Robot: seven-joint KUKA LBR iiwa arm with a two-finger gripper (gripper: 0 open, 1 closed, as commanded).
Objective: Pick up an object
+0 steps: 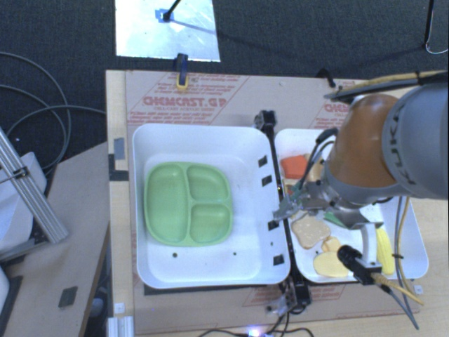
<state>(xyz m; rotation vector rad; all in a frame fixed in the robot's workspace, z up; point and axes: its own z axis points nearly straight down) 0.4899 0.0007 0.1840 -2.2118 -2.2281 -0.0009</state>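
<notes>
The green divided plate (188, 203) serves as the landmark: it lies flat in the left bin (210, 140), toward that bin's left half, one long compartment on its left side and two smaller ones on its right. Bare white floor lies to its right, up to the dividing rim where the two bins meet, which carries several small black clips (267, 181).

Right of the plate, past that rim, is the right bin (418, 257), largely covered by the arm (393, 146); its orange band and grey wrist hang over the bin's upper middle and hide much of what lies below. The gripper (303, 201) sits just right of the rim, level with the plate's middle; whether it is spread or pressed together cannot be told.

Right of the plate at its top edge's height, an orange-red piece (295, 166) peeks out beside the arm. Lower right of the plate lie a tan bread-like slice (310, 232) and a pale yellow round piece (330, 264). Farther right, a yellow banana-like item (384, 250) lies with its long axis running nearly up and down the view, near the bin's right wall.
</notes>
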